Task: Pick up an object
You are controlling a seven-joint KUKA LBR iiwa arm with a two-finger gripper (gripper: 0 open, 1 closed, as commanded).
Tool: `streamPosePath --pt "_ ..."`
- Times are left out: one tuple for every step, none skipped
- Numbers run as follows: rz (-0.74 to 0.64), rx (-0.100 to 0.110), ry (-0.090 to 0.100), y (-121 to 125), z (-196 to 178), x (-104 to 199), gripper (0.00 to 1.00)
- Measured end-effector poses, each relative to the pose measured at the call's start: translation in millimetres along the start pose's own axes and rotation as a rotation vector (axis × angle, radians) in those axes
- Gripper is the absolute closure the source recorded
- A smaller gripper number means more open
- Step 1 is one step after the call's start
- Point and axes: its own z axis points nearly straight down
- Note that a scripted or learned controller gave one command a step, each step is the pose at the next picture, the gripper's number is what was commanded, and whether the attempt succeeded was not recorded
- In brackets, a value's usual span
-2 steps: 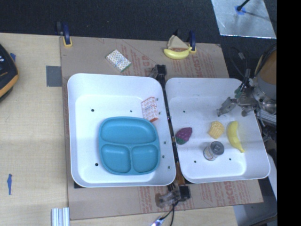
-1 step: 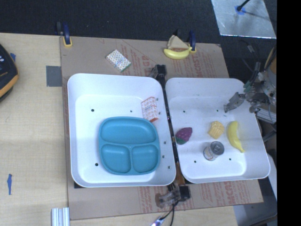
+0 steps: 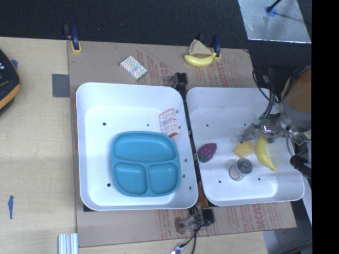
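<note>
A robotics lab: cardboard [image 3: 159, 67] clamped [image 3: 75, 40] onto a wooden worktop [image 3: 32, 157], two white bins [image 3: 87, 142] side by side, loose cables [image 3: 265, 89], and toy food such as a plastic banana [image 3: 264, 152].

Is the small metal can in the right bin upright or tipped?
Tipped. The small metal can lies on its side on the right white bin floor, its round end facing the camera, just below the yellow corn piece.

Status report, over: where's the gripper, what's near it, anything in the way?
Gripper low in right bin, above banana. Nothing seen held. Yellow block and can crowd alongside.
</note>
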Motion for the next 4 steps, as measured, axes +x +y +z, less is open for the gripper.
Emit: streamPosePath --pt "0.001 0.003 0.000 89.8 9.1 -0.5 0.00" --pt "0.000 0.005 0.000 -24.3 9.5 4.5 0.00" --pt "-0.003 0.005 -0.002 -23.9 -1.4 3.5 1.00" --pt "-0.003 -0.011 -0.003 -24.2 3.8 92.0 1.00"
